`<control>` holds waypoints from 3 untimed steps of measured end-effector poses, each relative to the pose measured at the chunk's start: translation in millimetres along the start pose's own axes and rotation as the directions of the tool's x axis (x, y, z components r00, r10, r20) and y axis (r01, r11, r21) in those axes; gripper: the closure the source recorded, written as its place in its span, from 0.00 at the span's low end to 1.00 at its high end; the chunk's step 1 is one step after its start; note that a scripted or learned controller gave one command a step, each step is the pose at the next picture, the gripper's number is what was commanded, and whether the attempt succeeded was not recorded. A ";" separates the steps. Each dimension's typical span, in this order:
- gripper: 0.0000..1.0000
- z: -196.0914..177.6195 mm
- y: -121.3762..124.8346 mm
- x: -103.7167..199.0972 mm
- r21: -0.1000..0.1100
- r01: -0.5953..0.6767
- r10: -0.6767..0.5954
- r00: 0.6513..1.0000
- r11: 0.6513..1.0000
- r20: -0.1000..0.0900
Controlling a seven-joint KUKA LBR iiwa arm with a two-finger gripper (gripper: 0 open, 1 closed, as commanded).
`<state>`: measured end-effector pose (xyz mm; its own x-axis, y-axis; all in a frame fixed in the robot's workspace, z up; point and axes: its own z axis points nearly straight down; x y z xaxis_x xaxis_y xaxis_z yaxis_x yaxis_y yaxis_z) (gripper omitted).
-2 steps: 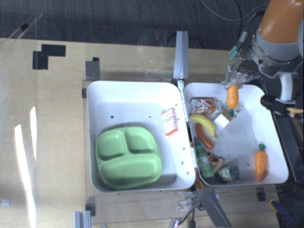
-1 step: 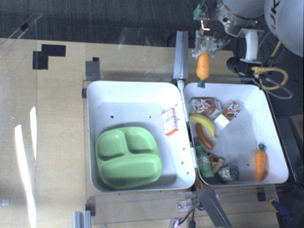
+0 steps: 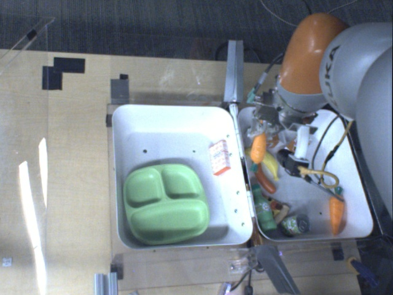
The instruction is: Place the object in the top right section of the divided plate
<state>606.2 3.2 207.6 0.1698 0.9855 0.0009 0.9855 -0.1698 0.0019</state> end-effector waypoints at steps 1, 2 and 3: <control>1.00 69.6 -36.1 -106.8 -0.001 0.121 -0.121 0.993 0.993 0.001; 1.00 -7.4 -43.8 -24.4 -0.004 0.328 -0.328 0.945 0.945 0.000; 1.00 19.8 -108.1 -0.7 -0.001 0.480 -0.480 0.877 0.877 0.000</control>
<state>499.6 20.8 187.6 -0.3242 0.9460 -0.0001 0.9460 0.3242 0.0035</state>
